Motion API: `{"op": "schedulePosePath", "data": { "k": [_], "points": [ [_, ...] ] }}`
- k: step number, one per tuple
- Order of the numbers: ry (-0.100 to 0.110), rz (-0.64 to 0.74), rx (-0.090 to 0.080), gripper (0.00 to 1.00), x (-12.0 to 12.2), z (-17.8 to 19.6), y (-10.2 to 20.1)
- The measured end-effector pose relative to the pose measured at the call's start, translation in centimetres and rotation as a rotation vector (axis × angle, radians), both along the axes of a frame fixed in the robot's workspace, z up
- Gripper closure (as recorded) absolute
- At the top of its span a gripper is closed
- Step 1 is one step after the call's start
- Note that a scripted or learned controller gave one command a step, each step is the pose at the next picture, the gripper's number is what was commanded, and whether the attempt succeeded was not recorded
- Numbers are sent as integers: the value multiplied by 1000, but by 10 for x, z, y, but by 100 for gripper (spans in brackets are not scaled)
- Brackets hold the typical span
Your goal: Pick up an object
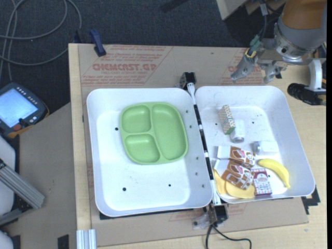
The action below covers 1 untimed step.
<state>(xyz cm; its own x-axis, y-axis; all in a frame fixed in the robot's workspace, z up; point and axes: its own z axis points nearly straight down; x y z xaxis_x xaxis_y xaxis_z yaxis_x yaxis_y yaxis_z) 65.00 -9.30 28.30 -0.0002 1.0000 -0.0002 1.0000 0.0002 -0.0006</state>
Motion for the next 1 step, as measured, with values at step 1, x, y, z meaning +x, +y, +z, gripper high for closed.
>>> {"op": "schedulePosePath", "data": {
  "k": [1],
  "points": [
    [1, -1, 0, 0, -24, -136, 1]
  ]
}}
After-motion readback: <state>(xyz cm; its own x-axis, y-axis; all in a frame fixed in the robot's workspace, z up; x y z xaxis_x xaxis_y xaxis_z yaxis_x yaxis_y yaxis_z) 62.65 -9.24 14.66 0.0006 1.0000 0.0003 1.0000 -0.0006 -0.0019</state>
